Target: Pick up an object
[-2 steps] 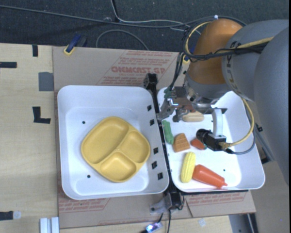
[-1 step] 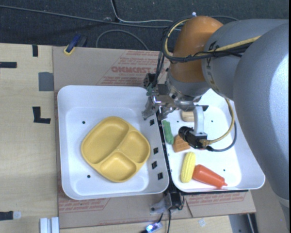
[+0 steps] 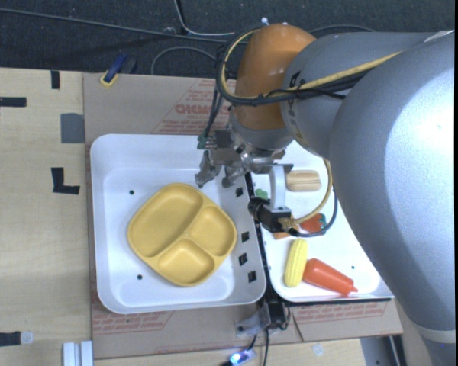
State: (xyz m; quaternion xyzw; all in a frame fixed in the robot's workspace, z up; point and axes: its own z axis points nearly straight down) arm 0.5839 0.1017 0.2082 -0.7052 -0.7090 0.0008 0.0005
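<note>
A yellow divided plate lies in the left bin. My gripper hangs over that bin's back right part, just beyond the plate's far edge. Its two dark fingers stand apart, open, with only white bin floor between them. In the right bin lie a yellow corn cob, an orange carrot and a beige roll. A small orange-red piece sits partly hidden behind a black cable connector.
The grey arm and its orange band cover the back and right side of the right bin. A black divider runs between the bins. Cardboard and the wooden bench surround the bins; cables lie on the dark floor behind.
</note>
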